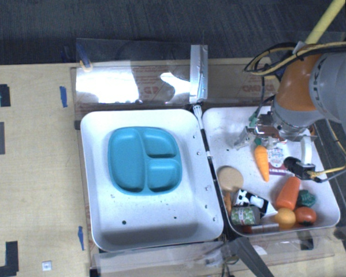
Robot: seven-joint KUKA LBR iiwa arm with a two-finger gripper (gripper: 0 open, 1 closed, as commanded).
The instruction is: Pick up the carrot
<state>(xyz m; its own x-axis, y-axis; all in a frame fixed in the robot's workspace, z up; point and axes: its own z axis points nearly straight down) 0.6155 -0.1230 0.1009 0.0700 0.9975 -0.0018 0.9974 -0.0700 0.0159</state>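
Note:
The carrot (261,162) is orange and tapered. It lies in the right bin (218,124) with its thick end toward the back and its tip toward the front. My gripper (264,132) hangs right over the carrot's thick end, under the arm's orange band (295,91). The wrist body hides where the gripper meets the carrot, so I cannot see whether they touch.
Beside the carrot are a white packet (276,157), a tan disc (230,176), a black-and-white toy (249,198), a green can (245,216), a red-orange vegetable (288,192) and an orange ball (286,217). The left bin (99,214) holds a blue divided plate (144,158).

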